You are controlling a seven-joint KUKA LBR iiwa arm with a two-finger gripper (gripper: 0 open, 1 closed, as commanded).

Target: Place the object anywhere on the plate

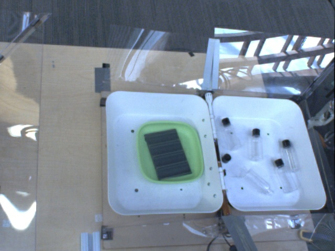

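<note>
A lime-green square plate sits in the middle of the left white bin. On the plate lies a dark grey, ribbed rectangular block. It lies flat, turned slightly off the plate's sides, and rests wholly inside the rim.
The right white bin holds several clear vials with black caps, scattered across its floor. A grey metal post stands behind the seam between the bins. Wooden bench top extends to the left.
</note>
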